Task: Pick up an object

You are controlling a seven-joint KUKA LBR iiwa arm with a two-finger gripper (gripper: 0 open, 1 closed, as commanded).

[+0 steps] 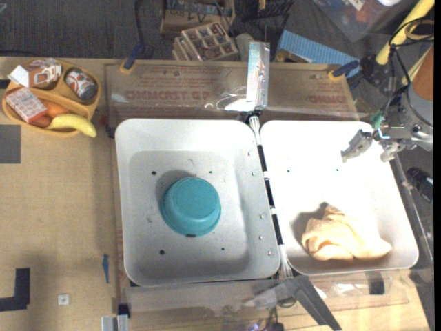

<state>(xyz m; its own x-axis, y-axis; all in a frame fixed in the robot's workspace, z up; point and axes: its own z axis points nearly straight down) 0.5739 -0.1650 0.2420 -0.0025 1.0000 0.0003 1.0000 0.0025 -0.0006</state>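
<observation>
A teal bowl (191, 205) lies upside down in the middle of the left bin (138, 150). A crumpled yellow-tan cloth (341, 236) rests in the near part of the right bin (303, 150). My gripper (370, 148) hangs over the far right side of the right bin, up and to the right of the cloth and well apart from it. Its two fingers (353, 147) are spread open with nothing between them.
A yellow tray (14, 109) holding a banana (74, 123) and small packages sits on the bench at the far left. Cardboard (179, 88) lines the back edge behind both bins. Cables and clutter lie beyond it.
</observation>
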